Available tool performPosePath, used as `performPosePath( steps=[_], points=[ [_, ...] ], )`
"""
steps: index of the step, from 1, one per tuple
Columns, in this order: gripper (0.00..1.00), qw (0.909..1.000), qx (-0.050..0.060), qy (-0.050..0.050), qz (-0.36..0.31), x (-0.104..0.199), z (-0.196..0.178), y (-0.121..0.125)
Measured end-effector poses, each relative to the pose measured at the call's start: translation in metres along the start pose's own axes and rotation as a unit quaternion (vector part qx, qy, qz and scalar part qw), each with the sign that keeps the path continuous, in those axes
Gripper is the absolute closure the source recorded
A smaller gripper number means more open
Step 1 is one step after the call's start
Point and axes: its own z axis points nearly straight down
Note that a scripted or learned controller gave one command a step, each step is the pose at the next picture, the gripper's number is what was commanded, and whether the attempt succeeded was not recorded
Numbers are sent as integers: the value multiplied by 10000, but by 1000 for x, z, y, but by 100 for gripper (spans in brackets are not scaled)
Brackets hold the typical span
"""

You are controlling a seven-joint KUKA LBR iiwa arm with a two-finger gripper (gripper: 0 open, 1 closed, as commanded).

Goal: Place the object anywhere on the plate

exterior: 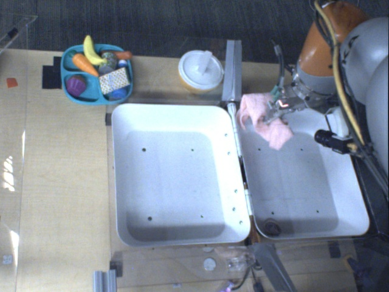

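Observation:
A crumpled pink cloth (262,119) is at the back left corner of the right bin (316,187), partly over the bin's rim. My gripper (278,106) comes in from the right and is shut on the cloth's upper right part, with fabric bunched around the fingertips and a fold hanging below them. The plate (90,96) is a blue divided dish on the bench at the far back left, beyond the left bin. It carries a toy banana (92,50), a carrot (84,63), a purple piece (76,85) and other small toys.
The left bin (176,175) lies between the cloth and the plate. A white round lidded container (200,70) stands behind it, next to a grey post (230,72) at the divide between the bins. A black cable fitting (333,140) hangs over the right bin.

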Motion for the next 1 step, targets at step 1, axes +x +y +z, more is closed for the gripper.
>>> performPosePath(
  steps=[1],
  points=[
    [100,10000,-5,4,-38,1,-40,2]
  ],
)
